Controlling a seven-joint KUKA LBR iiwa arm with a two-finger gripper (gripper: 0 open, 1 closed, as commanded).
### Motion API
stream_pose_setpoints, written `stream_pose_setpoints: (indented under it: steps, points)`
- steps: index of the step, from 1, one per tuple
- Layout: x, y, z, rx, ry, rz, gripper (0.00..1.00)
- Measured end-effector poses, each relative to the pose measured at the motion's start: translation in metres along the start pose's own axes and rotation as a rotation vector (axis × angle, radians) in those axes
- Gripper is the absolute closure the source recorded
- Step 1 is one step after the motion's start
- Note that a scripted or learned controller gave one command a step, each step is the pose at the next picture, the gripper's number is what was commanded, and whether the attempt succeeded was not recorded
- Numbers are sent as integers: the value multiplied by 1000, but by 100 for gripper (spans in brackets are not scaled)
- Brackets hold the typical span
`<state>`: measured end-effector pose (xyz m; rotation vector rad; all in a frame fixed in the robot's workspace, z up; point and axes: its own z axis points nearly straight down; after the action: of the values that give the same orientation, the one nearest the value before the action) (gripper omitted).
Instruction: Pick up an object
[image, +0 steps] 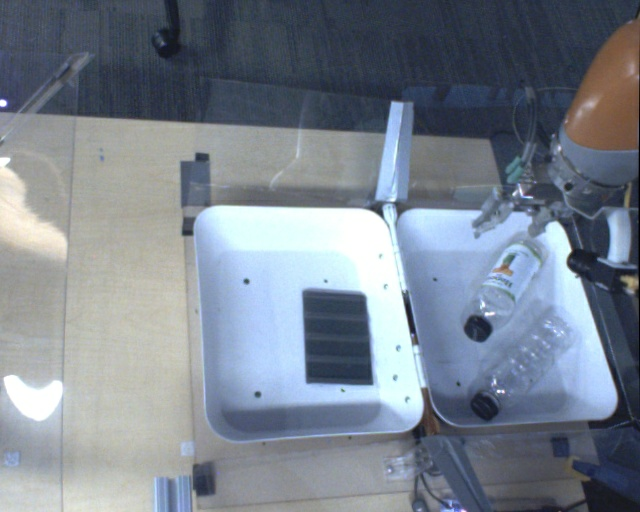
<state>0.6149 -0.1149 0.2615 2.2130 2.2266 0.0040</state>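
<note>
Dark carpet runs along the far side of a pale wooden bench (110, 300), and on that bench two shallow white bins sit side by side, with a clear upright panel (395, 150) rising behind the seam between them. My gripper (515, 212) hangs over the far edge of the right bin (440, 240), my fingers (490, 218) spread apart with nothing between them, and the orange band (605, 100) of my arm bulks up behind it. Just below my fingertips, nearer the camera, lies a clear plastic bottle with an orange-and-green label (503, 282), tilted on its side, its dark cap pointing away from me toward the bin's middle. Beyond that one, closer to the front wall of the same bin, a second, crumpled clear bottle (520, 368) lies on its side too, its black cap near the front corner; the two bottles look close but I cannot tell if they touch. Well off to my far side, the left bin (230, 260) holds a flat dark ribbed rectangular pad (338, 336) lying near its centre.
</note>
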Motion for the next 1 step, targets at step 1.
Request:
stream_pose_setpoints:
  steps: [1]
  points:
    - [-62,-12,126,-2,-1,-59,0]
